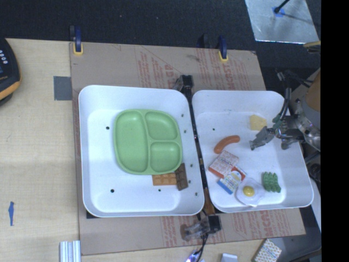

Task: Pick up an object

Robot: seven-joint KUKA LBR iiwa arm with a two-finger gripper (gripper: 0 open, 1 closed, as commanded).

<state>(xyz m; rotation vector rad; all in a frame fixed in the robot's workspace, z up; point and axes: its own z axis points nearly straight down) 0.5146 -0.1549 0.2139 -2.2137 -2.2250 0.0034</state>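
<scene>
My gripper (pixel 271 136) hung over right bin (pixel 229 100), mid-right of frame, fingers spread apart, nothing between them. Nearest pick candidates: yellow block (pixel 258 122) just above-left of it, sausage (pixel 227 142) to its left. Judged best to centre over one piece, descend straight, then close. Arm entered from right edge, wrist low, tilted leftward.

A pale wooden bench (pixel 38 162) carries a brown cardboard sheet (pixel 163 70) held by two blue clamps (pixel 77 39). On the cardboard, two shallow white plastic bins (pixel 92 146) sit side by side, rims nearly touching
</scene>
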